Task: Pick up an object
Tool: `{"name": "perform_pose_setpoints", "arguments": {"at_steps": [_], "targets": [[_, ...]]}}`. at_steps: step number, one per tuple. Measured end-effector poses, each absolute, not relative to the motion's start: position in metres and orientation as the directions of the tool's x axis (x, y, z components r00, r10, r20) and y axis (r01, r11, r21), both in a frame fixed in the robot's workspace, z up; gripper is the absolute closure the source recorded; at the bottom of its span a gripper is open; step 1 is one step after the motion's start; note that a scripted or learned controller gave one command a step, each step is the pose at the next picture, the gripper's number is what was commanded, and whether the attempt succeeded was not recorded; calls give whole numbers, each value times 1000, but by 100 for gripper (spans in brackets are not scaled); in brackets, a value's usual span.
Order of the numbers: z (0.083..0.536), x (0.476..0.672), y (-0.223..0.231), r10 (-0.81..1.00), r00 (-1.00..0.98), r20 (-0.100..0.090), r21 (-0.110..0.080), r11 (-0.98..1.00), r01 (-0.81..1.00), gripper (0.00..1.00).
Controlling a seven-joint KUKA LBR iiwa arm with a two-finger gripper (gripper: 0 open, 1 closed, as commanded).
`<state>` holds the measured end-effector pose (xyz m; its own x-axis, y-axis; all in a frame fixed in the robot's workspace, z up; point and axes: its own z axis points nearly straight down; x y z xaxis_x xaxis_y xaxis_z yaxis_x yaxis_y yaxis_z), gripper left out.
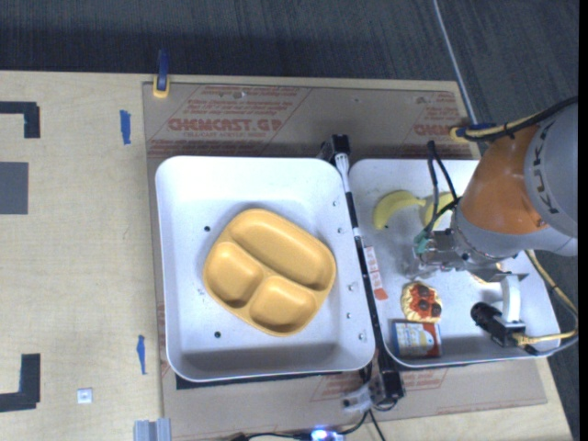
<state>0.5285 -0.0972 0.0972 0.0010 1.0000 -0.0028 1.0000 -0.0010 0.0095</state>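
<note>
My gripper (430,252) hangs low over the middle of the right bin (386,177), under the arm's orange band. A yellow banana (393,208) lies just behind and to the left of it, its right end hidden by the wrist. A small red and orange round item (422,300) sits on the bin floor just in front of the gripper. A little carton with a blue and white label (416,338) lies at the bin's front wall. Nothing is seen held.
The left bin (184,246) holds a large yellow plate with three compartments (267,270). A black divider rail (356,237) runs between the two bins. Brown cardboard (276,118) lies under both bins.
</note>
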Motion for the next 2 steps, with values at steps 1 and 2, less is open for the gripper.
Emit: {"name": "perform_pose_setpoints", "arguments": {"at_steps": [1,2], "targets": [[97,528,-97,1000,1,-3,9,-1,1000,0],[86,483,-109,1000,0,-1,4,0,1000,0]]}}
